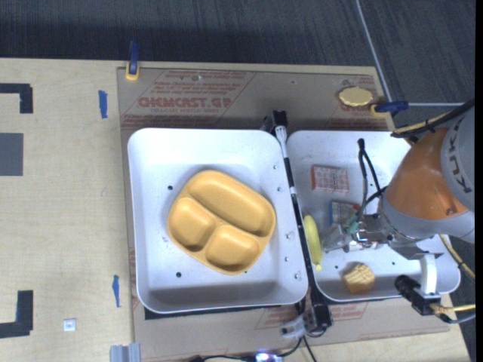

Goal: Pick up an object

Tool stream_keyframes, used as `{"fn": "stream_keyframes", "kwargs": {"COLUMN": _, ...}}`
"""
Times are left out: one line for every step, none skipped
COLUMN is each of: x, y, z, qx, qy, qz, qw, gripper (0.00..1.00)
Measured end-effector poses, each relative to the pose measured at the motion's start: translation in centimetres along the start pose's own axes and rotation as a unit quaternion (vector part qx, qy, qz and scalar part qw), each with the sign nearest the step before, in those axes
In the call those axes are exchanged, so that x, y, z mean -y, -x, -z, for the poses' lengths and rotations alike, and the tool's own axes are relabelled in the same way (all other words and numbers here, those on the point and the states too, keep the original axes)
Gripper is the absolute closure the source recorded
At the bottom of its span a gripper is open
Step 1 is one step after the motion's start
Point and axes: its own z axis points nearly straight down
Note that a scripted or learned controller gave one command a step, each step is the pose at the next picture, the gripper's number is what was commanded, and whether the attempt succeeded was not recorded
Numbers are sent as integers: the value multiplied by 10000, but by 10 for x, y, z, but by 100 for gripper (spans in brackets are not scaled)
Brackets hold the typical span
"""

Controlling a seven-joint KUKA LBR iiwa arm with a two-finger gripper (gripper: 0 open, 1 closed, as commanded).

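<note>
Bench bins: gripper [343, 236] hovers beside the yellow banana [312, 240], closing in for a grab; claw state unclear.

Pale wooden bench [60, 225] against dark carpeted floor [226, 13]

Even overhead light, soft shadows (slight blur), mild glare on white bins [151, 202].

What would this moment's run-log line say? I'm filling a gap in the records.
arm: over right bin | gripper: low among small items, grasp unclear | banana: by divider | yellow tray: left bin
</note>
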Motion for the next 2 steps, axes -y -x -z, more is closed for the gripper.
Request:
{"fn": "stream_keyframes", "kwargs": {"x": 0, "y": 0, "z": 0, "qx": -1, "qy": -1, "qz": 1, "qw": 10000, "gripper": 0}}
{"fn": "stream_keyframes", "kwargs": {"x": 1, "y": -1, "z": -10, "qx": -5, "qy": -14, "qz": 0, "qw": 10000, "gripper": 0}}
